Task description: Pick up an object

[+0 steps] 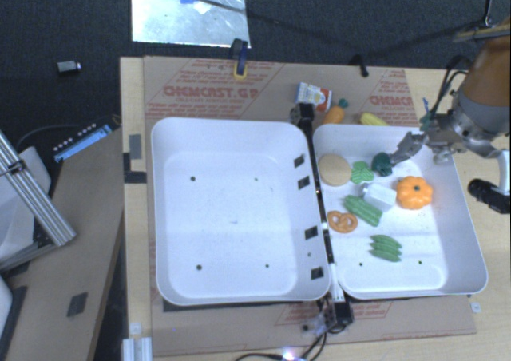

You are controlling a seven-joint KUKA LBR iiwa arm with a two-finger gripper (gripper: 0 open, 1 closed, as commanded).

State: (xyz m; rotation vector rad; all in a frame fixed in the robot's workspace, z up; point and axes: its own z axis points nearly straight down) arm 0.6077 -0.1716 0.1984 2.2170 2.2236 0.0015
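The right bin [455, 271] holds several toy foods: a beige round piece [335, 168], a green broccoli [362, 172], a dark teal piece [382, 164], an orange pumpkin [413, 192], a white block [382, 196], a green cucumber [363, 210], a pretzel [342, 222] and a green pod [386, 247]. My gripper [397, 156] reaches in from the right, low over the bin's far part. Its tip lies right against the dark teal piece. Whether that piece is gripped cannot be made out.
The left bin [231, 208] sits beside the right one, joined by a black-clipped divider [319, 208]. Behind the bins on the cardboard lie a small carton [313, 96], a carrot [334, 114] and a yellow piece [372, 120]. A black part [489, 194] juts in at the right.
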